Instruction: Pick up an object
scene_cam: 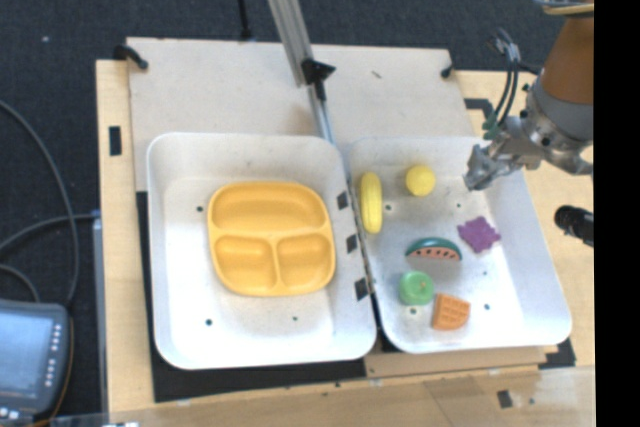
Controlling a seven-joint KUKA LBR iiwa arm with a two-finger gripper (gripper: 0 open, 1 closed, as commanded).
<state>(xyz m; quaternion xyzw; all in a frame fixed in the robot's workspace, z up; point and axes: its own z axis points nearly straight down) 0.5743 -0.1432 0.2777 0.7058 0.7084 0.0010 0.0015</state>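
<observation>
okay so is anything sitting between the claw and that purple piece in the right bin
Nothing visible does. The claw hangs over the upper right part of the right bin, and the purple piece lies just below it in the view with bare bin floor between. The yellow ball sits off to the side.

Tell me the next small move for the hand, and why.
Probably ease the hand down and a little toward the purple piece, the nearest thing. The hand sits over the right bin's upper edge with nothing seen between its fingers, and the purple piece lies apart from the other toys.
</observation>
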